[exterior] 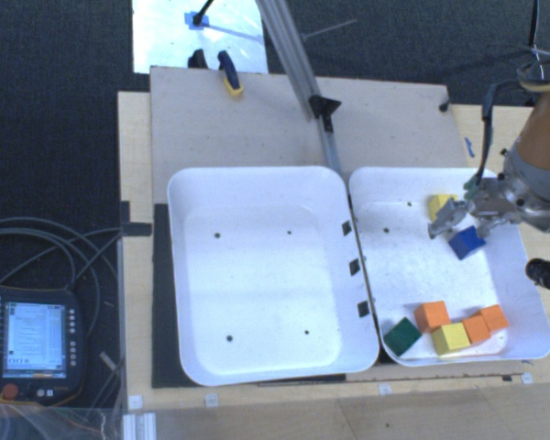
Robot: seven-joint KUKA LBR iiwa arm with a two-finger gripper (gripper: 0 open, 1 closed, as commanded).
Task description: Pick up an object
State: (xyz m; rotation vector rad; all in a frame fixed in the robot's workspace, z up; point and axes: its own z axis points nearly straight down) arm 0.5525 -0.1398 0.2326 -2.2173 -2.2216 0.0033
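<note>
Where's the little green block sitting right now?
The green block lies in the right bin, at its near left corner, just left of the orange block and a yellow block.

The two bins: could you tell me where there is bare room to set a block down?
The left bin offers bare floor wall to wall. In the right bin, only the middle strip is free; the hand with blue block and yellow block crowds the top, five blocks the bottom.

Two white bins (pixel 257 186) on bench (pixel 385 126)
</note>
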